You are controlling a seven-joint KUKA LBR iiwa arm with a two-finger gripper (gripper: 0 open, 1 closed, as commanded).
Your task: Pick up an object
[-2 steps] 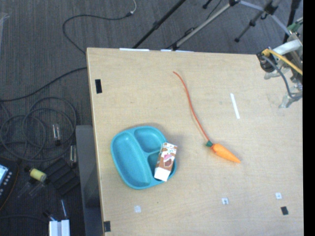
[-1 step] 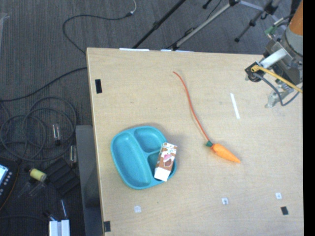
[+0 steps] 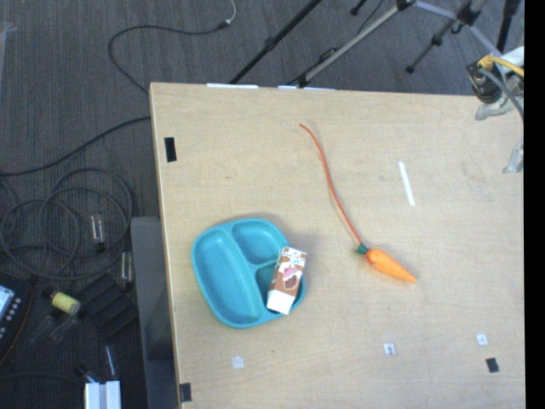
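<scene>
A small orange toy carrot (image 3: 390, 265) lies on the pale wooden tabletop (image 3: 255, 160), right of centre. A long thin orange cord (image 3: 328, 181) runs from its green top up towards the table's far side. A blue divided plate (image 3: 223, 273) sits at the front left. A little white carton (image 3: 287, 280) with a red and brown print leans across the plate's right rim. My gripper (image 3: 512, 157) is at the far right edge of the view, high above the table's back right corner and well away from the carrot and the plate.
A short white strip (image 3: 407, 183) lies flat on the table, right of the cord. Small black marks (image 3: 170, 149) sit near the table edges. Cables and gear (image 3: 68, 228) lie on the dark floor to the left, and tripod legs (image 3: 400, 7) stand behind the table.
</scene>
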